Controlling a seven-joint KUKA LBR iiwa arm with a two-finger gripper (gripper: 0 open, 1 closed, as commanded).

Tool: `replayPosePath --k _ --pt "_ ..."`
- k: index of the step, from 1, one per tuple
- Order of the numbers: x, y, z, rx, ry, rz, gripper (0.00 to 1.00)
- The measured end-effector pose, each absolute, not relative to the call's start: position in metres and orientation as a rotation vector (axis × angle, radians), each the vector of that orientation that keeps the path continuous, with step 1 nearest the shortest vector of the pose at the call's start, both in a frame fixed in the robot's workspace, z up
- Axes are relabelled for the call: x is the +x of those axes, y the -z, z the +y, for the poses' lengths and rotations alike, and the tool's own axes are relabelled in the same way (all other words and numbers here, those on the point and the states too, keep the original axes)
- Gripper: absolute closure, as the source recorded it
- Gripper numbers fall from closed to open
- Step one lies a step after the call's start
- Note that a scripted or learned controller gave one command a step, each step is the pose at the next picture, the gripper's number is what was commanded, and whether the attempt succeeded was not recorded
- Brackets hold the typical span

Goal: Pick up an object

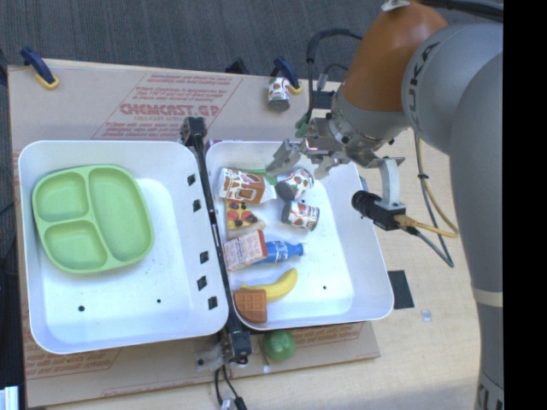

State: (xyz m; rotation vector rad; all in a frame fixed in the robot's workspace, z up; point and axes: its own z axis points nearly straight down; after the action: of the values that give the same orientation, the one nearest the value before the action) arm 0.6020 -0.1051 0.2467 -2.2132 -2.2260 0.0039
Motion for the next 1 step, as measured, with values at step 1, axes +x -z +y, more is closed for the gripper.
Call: replayPosePath --k 1 --pt "0.602 -0.2467 -0.1051 -2.213 -0.004 -2.226 0.0"
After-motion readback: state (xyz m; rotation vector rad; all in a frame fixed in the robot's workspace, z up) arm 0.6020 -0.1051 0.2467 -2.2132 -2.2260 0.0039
